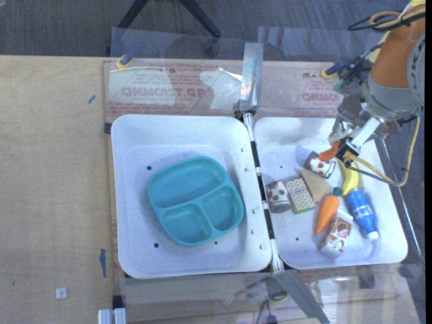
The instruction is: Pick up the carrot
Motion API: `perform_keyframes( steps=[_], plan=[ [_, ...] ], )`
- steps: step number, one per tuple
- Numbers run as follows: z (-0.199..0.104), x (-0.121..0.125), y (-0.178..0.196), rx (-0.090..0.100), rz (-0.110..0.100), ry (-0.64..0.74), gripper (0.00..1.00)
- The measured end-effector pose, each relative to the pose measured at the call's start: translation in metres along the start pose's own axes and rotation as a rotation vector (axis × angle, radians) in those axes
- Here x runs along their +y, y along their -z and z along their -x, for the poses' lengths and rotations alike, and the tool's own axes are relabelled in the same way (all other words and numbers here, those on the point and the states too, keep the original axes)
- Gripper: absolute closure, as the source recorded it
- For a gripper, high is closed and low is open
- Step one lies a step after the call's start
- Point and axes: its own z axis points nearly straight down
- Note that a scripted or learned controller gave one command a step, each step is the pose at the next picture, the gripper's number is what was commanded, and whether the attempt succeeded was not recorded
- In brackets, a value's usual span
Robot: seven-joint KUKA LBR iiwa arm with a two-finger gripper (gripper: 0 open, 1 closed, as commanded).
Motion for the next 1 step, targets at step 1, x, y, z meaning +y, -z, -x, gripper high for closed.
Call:
perform_keyframes(
  steps=[1],
  plan=[
    [0.0550, -0.0292, 0.0842, 0.000, -0.001, -0.367, 1.00]
  ],
)
